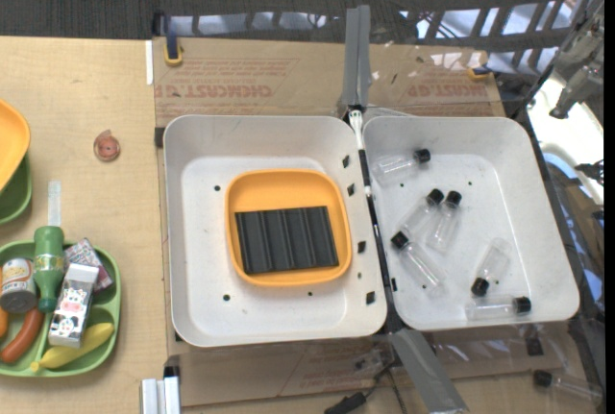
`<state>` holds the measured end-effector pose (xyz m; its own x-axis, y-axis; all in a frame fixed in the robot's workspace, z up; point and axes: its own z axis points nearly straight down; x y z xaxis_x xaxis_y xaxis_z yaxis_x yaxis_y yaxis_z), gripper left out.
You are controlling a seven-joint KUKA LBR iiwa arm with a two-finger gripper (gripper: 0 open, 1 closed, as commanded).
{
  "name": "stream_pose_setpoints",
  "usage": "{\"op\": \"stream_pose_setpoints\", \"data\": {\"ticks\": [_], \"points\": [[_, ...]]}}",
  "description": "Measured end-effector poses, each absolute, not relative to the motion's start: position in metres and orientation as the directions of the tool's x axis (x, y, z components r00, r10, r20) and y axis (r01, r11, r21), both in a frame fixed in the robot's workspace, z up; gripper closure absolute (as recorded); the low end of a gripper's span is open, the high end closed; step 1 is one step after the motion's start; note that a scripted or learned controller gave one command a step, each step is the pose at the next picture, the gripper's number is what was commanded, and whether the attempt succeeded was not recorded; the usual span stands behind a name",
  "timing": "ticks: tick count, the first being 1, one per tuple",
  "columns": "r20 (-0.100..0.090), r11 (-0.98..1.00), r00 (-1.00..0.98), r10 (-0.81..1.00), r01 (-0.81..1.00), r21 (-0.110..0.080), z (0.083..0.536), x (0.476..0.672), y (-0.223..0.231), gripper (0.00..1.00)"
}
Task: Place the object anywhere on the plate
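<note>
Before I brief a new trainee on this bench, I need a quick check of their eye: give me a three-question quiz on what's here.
1. True or false: the orange plate sits in the right bin.
2. What lies on the plate?
A. a clear vial
B. a dark ribbed slab
C. a banana
3. What colour are the caps of the clear vials?

Key: 1 false, it sits in the left bin. 2 B. 3 black.
</note>
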<state>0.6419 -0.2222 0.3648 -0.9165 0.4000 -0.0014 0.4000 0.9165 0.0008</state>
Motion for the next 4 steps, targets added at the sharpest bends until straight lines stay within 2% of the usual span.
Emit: {"op": "stream_pose_setpoints", "data": {"ticks": [1, 2, 3, 4], "points": [[-0.005, 1.000, -1.000, 0.030, 0.030, 0.000, 0.381, 0.648, -0.222, 0.00], [-0.006, 0.953, -0.953, -0.302, -0.302, -0.001, 0.384, 0.650, -0.222, 0.00], [-0.005, 0.814, -0.814, -0.581, -0.581, -0.001, 0.374, 0.660, -0.221, 0.00], [-0.005, 0.617, -0.617, -0.787, -0.787, -0.001, 0.355, 0.660, -0.221, 0.00]]}}
